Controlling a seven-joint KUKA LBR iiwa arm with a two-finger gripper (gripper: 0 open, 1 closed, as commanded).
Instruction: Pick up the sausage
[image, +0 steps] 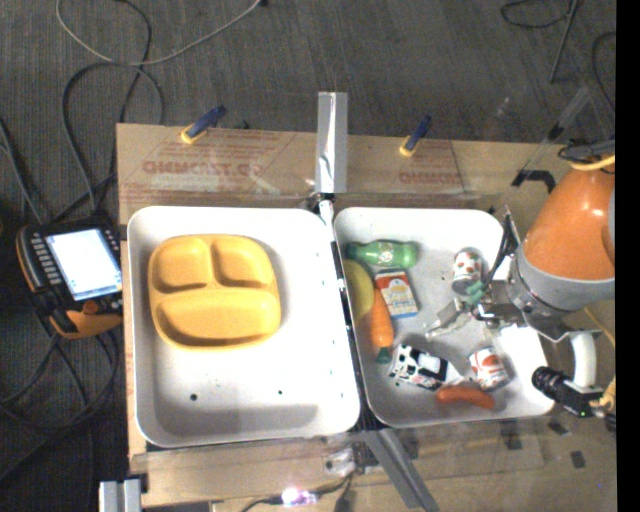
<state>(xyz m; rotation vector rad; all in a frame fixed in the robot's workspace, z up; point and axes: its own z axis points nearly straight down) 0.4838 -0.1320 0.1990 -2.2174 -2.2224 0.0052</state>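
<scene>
We see the sausage (465, 397) lying flat near the front edge of the right bin (420, 218), a reddish-orange link stretched roughly left to right. Nothing grips it; it rests on the bin floor alone. Just above its right end stands a small red-and-white can (489, 367), close beside it though we cannot tell whether the 2 touch. To its upper left sits a black-and-white cow-patterned item (416, 368), near the sausage but apart from it.

The gripper (447, 318) hangs over the middle of the right bin, reaching in from the right, above and well apart from the sausage. Its 2 fingers look spread, with nothing between them. Behind it rises the arm (570, 250), with its broad orange band over the bin's right edge.

Farther back in the same bin we find a second red-and-white can (467, 266), a green bottle (380, 254) lying on its side, a small red-and-white carton (398, 295), an orange carrot (381, 327) and a yellow banana (358, 287) along the left wall.

The left bin (250, 400) holds a yellow divided plate (214, 289) with 3 compartments, set toward its back left corner. A handheld controller (72, 265) with a lit screen lies on the floor left of the bench.
</scene>
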